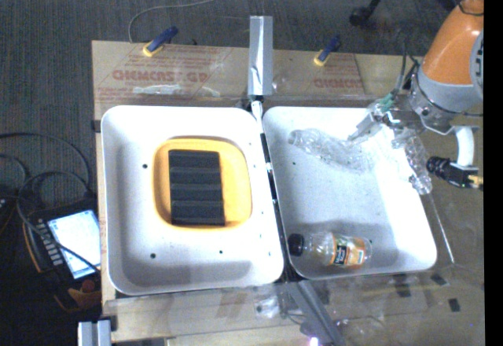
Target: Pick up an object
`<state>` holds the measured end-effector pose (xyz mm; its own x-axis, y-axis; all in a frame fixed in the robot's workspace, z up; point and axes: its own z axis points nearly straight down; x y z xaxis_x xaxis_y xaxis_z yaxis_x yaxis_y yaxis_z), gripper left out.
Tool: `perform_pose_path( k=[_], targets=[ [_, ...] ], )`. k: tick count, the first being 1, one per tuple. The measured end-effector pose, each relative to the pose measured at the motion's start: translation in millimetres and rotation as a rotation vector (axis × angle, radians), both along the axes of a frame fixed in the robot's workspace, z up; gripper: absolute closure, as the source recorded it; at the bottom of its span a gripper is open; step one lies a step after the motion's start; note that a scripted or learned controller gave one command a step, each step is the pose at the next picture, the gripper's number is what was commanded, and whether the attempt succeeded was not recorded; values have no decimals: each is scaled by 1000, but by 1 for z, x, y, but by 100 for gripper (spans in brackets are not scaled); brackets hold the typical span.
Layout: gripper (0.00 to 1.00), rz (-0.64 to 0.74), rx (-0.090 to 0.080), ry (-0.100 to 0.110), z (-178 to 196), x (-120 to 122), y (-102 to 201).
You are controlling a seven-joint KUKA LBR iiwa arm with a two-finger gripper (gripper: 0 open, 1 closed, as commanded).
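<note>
arm (460, 61) cut off at right edge | end effector (393, 128) blurry, can't tell its state | clear plastic wrapper (330, 149) hard to see | bottle (334, 248) in right bin (409, 258), lying sideways, cap pointing left

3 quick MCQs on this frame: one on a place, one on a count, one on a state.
1. Where is the yellow tray?
A. left bin
B. right bin
C. on the floor

2. How many blue-handled clamps hold the board behind the bins?
A. one
B. two
C. four

3. How does the bottle sit?
A. upright
B. on its side
C. between the jaws

Answers:
1 A, it sits in the left bin.
2 B, one clamp at the left, another at the right.
3 B, it lies along the front wall of the right bin, dark cap to the view's left.
</note>
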<state>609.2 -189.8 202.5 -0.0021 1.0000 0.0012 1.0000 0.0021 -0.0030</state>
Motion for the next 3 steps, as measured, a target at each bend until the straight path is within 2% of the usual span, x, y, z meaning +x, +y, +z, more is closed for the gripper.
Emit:
perform_pose_path(
  k=[1,2,3],
  targets=[
    [0,271,-4,-3,17,-11,-35],
    [0,330,-4,-12,-106,-12,46],
    [0,160,-1,-1,-59,5,12]
  ],
)
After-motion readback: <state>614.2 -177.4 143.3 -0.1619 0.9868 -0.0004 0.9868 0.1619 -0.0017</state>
